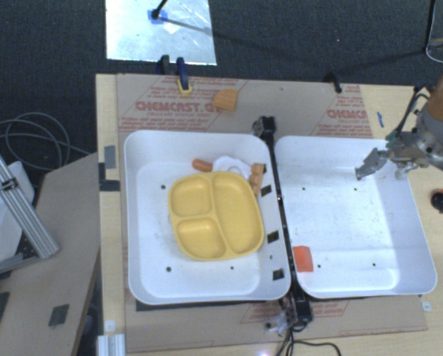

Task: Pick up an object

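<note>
The gripper (375, 162) hangs over the right bin's (355, 280) upper right, fingers apart and holding nothing — likely poised between tries — while the pickable things, a yellow tray (214, 217) and small bits, sit in the left bin (143, 221).

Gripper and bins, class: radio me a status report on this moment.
Gripper over right bin, nothing seen between fingers. Yellow divided plate sits in left bin, small orange pieces beside it. Orange block in right bin. Path unobstructed.
</note>
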`<state>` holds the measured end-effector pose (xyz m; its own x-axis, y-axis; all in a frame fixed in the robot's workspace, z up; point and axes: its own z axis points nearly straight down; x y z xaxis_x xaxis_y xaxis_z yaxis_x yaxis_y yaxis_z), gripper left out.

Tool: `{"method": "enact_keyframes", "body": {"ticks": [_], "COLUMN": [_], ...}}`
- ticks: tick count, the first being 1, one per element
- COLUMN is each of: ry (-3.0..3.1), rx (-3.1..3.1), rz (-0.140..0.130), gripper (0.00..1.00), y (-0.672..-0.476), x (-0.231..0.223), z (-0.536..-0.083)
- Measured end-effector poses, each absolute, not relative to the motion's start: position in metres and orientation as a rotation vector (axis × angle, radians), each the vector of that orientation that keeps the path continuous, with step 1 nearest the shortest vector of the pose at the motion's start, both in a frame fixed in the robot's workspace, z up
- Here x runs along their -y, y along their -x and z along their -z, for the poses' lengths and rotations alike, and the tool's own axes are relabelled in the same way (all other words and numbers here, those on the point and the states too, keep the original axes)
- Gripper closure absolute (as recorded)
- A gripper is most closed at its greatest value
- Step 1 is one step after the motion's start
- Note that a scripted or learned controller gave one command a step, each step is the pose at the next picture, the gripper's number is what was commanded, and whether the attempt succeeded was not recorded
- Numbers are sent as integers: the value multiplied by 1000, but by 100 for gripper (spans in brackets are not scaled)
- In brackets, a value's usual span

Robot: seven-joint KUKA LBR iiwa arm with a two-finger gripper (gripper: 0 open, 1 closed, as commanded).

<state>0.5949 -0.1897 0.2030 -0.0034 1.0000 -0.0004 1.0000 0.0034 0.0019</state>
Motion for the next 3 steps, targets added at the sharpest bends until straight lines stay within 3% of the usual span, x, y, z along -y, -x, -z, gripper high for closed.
{"method": "enact_keyframes", "body": {"ticks": [1, 2, 3], "ry": [-2210, -2211, -2201], "rx": [-2226, -2229, -2218], "rz": [-5, -5, -20], "gripper": [100, 100, 100], "y": [-596, -593, -589], "x": [190, 127, 108], "z": [-214, -260, -464]}}
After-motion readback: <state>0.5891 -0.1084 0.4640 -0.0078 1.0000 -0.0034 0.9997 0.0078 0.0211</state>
